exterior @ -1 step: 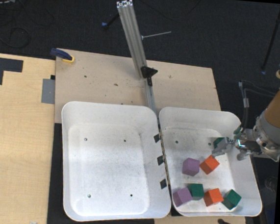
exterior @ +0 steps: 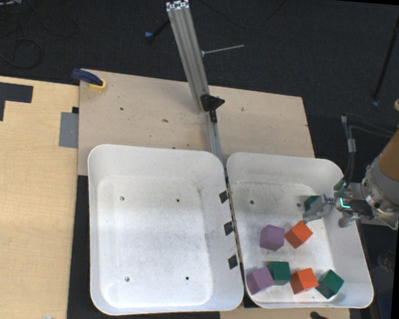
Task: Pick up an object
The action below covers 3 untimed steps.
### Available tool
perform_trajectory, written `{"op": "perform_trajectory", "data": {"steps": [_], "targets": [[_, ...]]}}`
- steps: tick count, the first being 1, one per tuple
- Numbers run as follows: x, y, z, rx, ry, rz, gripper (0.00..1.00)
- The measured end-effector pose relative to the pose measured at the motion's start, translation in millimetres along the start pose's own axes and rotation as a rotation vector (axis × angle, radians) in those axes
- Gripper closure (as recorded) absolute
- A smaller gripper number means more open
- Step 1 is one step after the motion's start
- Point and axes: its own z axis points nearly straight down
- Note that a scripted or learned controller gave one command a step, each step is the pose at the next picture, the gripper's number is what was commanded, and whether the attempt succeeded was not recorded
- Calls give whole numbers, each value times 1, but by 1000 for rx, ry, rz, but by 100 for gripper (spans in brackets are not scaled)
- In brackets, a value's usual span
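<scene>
The gripper [exterior: 321, 204] is seen over the upper right part of the right bin [exterior: 283, 165], reaching in from the bin's right wall. How far the jaws stand apart cannot be told, and nothing can be confirmed between them (a small green patch shows just beside the tip, but whether it is a block or part of the tool cannot be told).

Nearest the jaws, just below and to their left, lies the orange block [exterior: 299, 234], with a purple block [exterior: 272, 237] touching or just beside it on the far side from the jaws. Well below the jaws a row is found along the bin's lower edge: a second purple block [exterior: 259, 279], a green block [exterior: 280, 271], a second orange block [exterior: 305, 280] and a dark green block [exterior: 330, 283].

The blocks are judged to be light, stiff and not fragile, with flat faces that may be a little slippery. Hold would best be taken across two opposite flat faces. The nearest orange block is roughly cubic, so no long axis is offered; it sits turned at a slant to the bin walls, and the jaws would have to be matched to that turn.
</scene>
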Motion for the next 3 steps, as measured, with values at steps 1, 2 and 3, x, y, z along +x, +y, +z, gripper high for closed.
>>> {"op": "perform_trajectory", "data": {"steps": [1, 2, 3], "targets": [[-4, 2, 63, 6, 2, 0, 0], [-3, 12, 109, 0, 3, 2, 0], [-5, 17, 112, -19, -5, 3, 0]]}}
